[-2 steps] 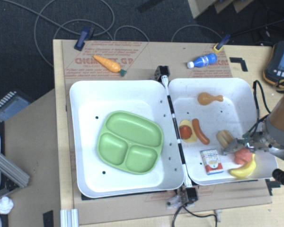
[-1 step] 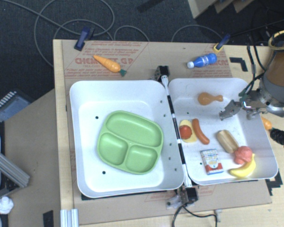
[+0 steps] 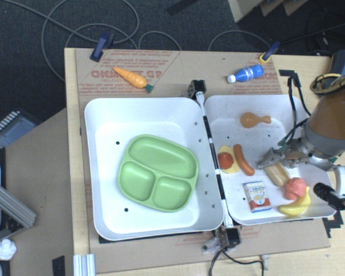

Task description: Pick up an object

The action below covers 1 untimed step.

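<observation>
My gripper (image 3: 274,158) hangs low over the right bin (image 3: 264,105), near its right side, with the orange-banded arm (image 3: 333,122) behind it. Just below it and touching or nearly touching lies a tan bread-like piece (image 3: 276,173). To its left are a red sausage (image 3: 244,159) and a red and yellow toy (image 3: 225,159). A pink ball (image 3: 296,187) and a yellow banana (image 3: 296,206) lie at the front right. A small printed box (image 3: 256,196) sits at the front. A tan drumstick (image 3: 253,119) lies at the back. Nothing shows in the gripper's hold.
The left bin (image 3: 103,125) holds a green divided plate (image 3: 157,172). Behind the bins on the bench lie an orange carrot (image 3: 132,77), a blue bottle (image 3: 246,73) and a blue clip (image 3: 100,47). Black cables run along the right bin's right edge (image 3: 295,105).
</observation>
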Motion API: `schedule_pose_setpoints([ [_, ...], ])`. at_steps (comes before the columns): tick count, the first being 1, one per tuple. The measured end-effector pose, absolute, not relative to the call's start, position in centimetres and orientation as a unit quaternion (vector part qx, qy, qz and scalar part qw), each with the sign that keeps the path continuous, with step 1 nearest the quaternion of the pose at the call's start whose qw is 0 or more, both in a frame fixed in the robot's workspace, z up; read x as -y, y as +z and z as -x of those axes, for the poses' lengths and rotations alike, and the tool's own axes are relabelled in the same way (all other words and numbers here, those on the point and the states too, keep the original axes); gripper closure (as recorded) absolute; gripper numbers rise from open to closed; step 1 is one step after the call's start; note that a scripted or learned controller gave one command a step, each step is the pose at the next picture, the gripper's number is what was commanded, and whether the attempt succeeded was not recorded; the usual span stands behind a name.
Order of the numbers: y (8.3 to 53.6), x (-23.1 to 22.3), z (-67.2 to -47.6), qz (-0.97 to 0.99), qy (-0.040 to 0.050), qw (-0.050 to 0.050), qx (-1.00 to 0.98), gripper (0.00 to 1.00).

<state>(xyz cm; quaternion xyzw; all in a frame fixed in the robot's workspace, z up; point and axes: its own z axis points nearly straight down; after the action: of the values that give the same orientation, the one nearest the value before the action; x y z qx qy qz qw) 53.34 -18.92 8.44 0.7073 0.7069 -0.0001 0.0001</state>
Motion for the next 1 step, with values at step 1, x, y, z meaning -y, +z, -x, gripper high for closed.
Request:
schedule_pose_setpoints([
  [1,8.47,18.48,-47.95,-0.707,0.0004,0.001,-0.707,0.00],
])
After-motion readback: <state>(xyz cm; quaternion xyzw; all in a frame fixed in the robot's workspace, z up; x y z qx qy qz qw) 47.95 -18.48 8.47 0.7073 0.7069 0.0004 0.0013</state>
